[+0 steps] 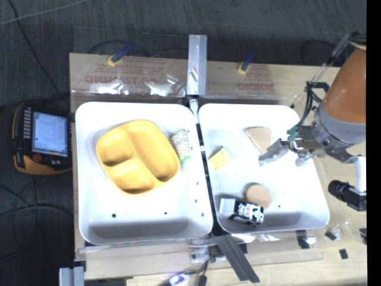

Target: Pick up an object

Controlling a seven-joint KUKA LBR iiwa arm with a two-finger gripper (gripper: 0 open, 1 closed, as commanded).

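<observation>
In the right bin point(309, 219) lie a tan wedge point(259, 137), a yellow block point(219, 158), a round cork-coloured disc point(258, 194) and a small black-and-white box point(247, 212). My gripper point(278, 149) hangs over the right bin's upper right part, just right of the wedge and above the disc. Nothing shows between its fingers. The orange-banded arm point(351, 88) reaches in from the right edge.
The left bin point(89, 219) holds a large yellow divided tray point(137, 155) and a small patterned packet point(181, 143) at its right wall. A handheld screen unit point(41, 137) lies left of the bench. A grey strip point(196, 64) stands behind the bins.
</observation>
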